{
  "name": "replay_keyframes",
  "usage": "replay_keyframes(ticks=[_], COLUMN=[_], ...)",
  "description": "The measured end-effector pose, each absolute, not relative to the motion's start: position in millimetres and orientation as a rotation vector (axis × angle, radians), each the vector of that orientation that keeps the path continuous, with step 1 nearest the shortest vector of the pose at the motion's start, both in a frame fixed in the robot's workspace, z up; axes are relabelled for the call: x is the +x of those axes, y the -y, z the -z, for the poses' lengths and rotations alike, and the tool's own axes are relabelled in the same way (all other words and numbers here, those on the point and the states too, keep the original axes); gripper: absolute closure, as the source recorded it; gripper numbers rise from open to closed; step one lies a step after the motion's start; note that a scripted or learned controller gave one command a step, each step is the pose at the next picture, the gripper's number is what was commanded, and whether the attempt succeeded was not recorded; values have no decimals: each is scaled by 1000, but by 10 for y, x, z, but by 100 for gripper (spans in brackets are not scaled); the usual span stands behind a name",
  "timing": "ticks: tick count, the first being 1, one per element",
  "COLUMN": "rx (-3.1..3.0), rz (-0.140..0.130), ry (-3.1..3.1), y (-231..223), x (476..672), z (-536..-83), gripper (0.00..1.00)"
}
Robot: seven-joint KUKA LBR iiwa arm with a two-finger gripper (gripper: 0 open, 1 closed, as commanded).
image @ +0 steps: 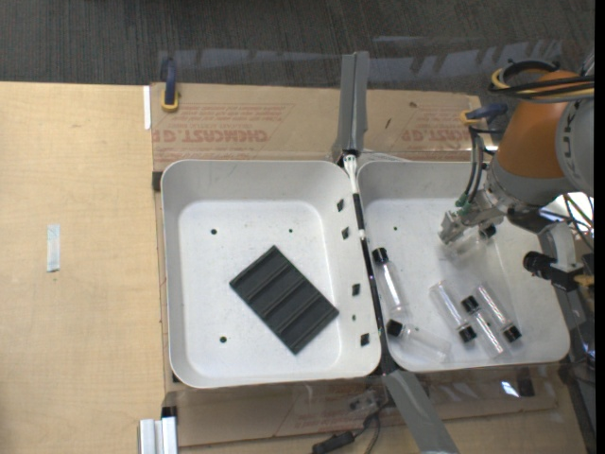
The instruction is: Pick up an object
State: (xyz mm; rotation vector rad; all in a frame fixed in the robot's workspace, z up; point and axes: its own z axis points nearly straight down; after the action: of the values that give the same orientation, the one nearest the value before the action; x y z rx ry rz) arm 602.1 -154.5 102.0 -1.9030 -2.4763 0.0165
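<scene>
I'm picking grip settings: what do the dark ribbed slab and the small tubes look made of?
Dark ribbed slab: probably matte plastic or rubber, dark grey with no glare and moulded ridges. Tubes: apparently clear glossy plastic or glass, as the white bin shows through, with black caps.

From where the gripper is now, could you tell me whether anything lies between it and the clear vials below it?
Nothing visible does. The gripper hangs over bare floor of the right bin, and the nearest clear vials lie beyond an open patch.
</scene>
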Motion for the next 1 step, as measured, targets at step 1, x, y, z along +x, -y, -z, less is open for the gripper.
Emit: replay_keyframes(ticks=[1], rx=[-1903], rz=[-17], ry=[2476], y=[1544], x=[6021], z=[-1020], gripper=[0])
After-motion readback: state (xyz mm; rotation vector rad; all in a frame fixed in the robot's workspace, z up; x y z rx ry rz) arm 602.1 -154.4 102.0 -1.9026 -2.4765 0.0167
